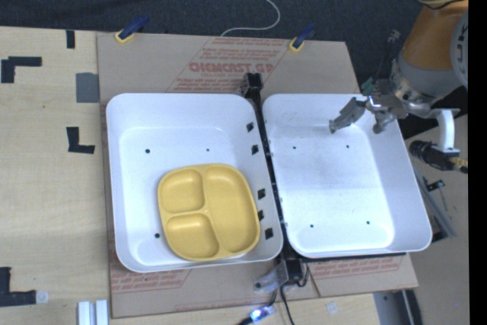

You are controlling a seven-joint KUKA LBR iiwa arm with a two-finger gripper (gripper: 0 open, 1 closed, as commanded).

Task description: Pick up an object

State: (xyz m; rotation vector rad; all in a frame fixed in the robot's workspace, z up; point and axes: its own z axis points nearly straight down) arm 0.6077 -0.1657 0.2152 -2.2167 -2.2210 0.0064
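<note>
A yellow divided plate with three compartments lies flat in the left bin, toward its front. My gripper hangs over the far right part of the right bin, well away from the plate. Its two fingers are spread apart with nothing between them. The arm's orange band rises at the view's upper right.
The two white bins sit side by side on a cardboard sheet held by blue and yellow clamps at the back. A white cable loops over the dark floor behind. Black clips line the seam between the bins.
</note>
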